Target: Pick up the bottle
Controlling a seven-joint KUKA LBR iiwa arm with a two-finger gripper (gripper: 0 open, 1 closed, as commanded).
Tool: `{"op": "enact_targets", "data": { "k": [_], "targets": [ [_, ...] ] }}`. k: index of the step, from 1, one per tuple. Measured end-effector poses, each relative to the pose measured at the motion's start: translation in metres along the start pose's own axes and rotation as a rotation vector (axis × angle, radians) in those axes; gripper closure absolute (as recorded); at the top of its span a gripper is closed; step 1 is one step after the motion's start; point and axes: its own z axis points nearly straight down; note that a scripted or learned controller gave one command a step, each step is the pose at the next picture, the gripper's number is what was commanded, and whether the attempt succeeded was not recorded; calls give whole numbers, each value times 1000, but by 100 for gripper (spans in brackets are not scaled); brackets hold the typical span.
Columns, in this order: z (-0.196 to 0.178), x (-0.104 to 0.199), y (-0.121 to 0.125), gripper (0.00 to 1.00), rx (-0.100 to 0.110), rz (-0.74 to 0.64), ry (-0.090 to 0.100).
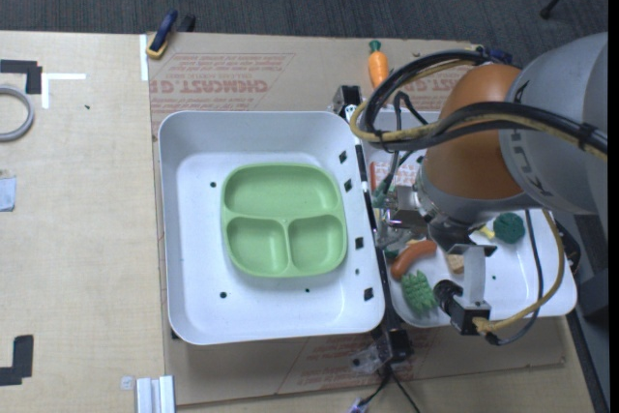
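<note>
Camera view: arm [551, 126] reaches over the right bin [517, 285] and covers most of it. The gripper [395, 220] sits low at that bin's left edge, tucked under the wrist; can't tell if it is spread or closed. Bottle: can't make it out, so its place relative to the gripper is unclear. Near the gripper lie a red-orange long item [414, 256] and a green spiky item [418, 291]. The left bin [184, 208] holds a green divided plate [285, 220].

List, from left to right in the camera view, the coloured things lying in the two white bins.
Green divided plate → orange-red sausage-shaped toy → dark green round toy.
</note>
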Motion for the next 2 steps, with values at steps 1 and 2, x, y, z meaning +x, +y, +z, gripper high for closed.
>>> {"op": "enact_targets", "data": {
  "k": [1,2],
  "targets": [
    [0,50,-6,100,1,479,-1],
    [-69,65,-8,100,1,550,-2]
  ]
}}
